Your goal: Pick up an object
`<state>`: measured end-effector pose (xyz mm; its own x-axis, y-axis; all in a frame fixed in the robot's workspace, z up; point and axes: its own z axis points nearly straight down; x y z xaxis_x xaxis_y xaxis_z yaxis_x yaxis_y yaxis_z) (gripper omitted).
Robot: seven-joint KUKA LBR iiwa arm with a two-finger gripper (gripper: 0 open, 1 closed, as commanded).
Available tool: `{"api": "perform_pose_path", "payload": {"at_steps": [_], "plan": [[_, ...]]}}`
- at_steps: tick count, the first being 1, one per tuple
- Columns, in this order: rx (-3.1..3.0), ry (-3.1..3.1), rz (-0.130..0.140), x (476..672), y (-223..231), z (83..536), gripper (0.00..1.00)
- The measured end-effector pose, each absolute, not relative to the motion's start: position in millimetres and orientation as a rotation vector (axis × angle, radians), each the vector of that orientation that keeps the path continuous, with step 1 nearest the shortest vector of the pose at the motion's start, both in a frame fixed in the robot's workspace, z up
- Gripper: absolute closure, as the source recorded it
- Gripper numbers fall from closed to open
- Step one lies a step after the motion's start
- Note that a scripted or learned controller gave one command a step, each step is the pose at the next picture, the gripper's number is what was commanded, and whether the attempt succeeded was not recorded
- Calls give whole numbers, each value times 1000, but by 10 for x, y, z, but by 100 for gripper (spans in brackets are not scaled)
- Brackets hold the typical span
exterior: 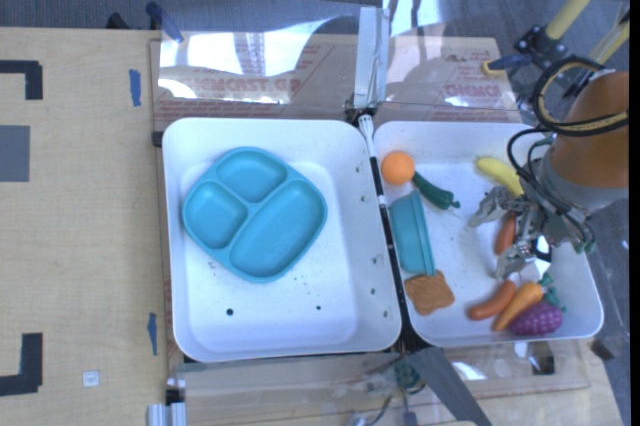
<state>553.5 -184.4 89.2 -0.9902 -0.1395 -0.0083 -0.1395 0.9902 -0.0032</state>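
My gripper is down in the right bin, near its right side, and stands open. A small red-orange sausage-shaped piece lies between its fingers on the bin floor. I cannot tell whether the fingers touch it. Close below the gripper lie two orange carrots and a bunch of purple grapes. A yellow banana lies just above the gripper.
The right bin also holds an orange ball, a green pepper, a teal block and a brown cracker along its left side. A blue divided plate sits in the left bin.
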Motion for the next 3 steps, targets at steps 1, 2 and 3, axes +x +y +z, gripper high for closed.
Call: {"api": "perform_pose_path", "payload": {"at_steps": [1, 2, 3], "plan": [[-219, 3108, -10, 5589, -1834, 1032, 100], [-219, 3110, -9, 5585, -1831, 1022, 0], [-217, 3101, -13, 5609, -1830, 1145, 100]]}}
